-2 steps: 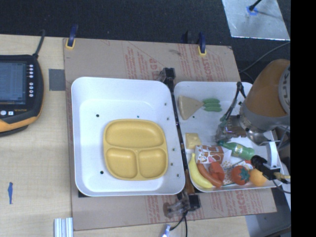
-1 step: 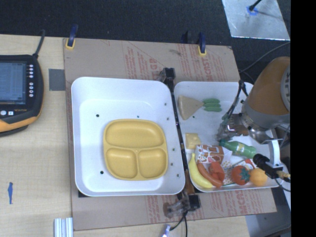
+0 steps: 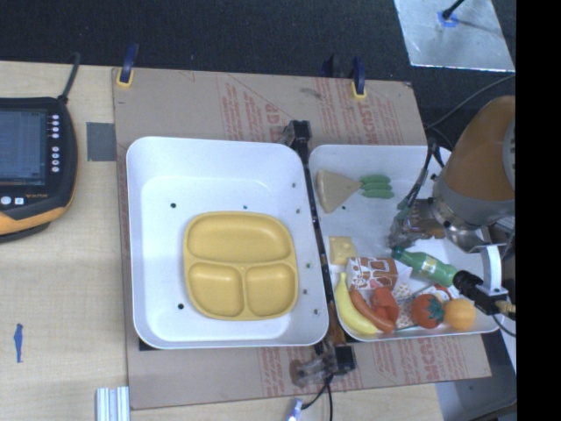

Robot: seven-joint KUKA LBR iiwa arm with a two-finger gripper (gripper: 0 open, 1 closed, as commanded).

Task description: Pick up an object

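1. Bright, even overhead light floods the left bin (image 3: 149,235), and its white floor almost washes out.
2. Soft shadow sits under the yellow tray (image 3: 239,265).
3. The dark floor (image 3: 219,16) up top stays dim.
4. Overall soft focus, and the small items look slightly blurry.

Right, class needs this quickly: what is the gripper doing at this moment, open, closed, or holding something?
Gripper: low over the right bin, beside the green bottle; open or closed cannot be told, and nothing is seen in its grasp.
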